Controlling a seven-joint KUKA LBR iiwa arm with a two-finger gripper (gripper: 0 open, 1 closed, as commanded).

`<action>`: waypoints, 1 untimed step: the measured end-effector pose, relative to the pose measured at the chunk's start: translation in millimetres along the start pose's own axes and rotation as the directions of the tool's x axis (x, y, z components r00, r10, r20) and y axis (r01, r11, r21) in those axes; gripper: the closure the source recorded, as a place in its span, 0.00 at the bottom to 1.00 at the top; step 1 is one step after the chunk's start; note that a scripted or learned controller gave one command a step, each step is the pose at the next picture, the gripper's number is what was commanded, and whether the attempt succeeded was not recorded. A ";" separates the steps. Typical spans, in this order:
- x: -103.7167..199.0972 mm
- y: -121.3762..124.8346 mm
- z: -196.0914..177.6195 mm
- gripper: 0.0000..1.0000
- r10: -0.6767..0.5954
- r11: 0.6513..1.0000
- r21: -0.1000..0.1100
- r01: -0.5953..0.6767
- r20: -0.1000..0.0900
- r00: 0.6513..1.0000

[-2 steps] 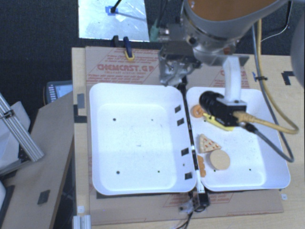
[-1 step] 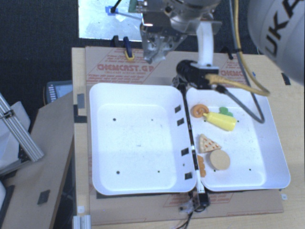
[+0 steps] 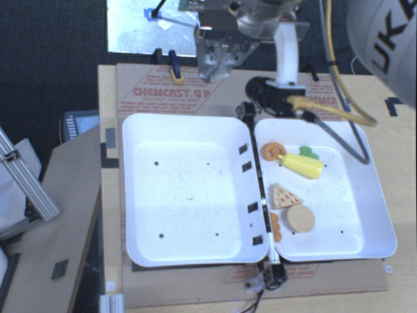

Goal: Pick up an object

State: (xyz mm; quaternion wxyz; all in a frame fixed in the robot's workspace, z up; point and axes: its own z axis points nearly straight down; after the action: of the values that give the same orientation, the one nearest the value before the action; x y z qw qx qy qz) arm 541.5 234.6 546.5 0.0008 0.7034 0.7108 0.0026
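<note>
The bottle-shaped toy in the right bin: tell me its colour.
Yellow; the bottle-shaped toy shows plainly in the camera view.

The grey arm (image 3: 384, 31) is running off the top and right edges, the metal pincer (image 3: 214, 62) is blurring so its fingers stay unreadable, and a small green piece (image 3: 309, 152) is hiding behind the yellow plastic bottle-shaped toy (image 3: 301, 165).

Counter (image 3: 108, 109): pale wood top, seen from my feed at a slant. Brown board (image 3: 163, 93) with red lettering lies flat on it. Second wooden surface (image 3: 71, 194) at lower left, set lower. Aluminium rail (image 3: 26, 178) leaning at far left. Floor (image 3: 52, 44): dark blue, speckled. Shiny metal sheet (image 3: 140, 25) at top, reflecting light. Lighting even, bright.
</note>
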 end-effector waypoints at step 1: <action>0.3 0.1 -11.2 1.00 -0.006 1.000 -0.002 0.006 -0.001 1.000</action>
State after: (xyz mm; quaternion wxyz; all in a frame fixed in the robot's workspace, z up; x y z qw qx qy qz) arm 541.6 234.9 557.7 0.0010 0.7014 0.7128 0.0036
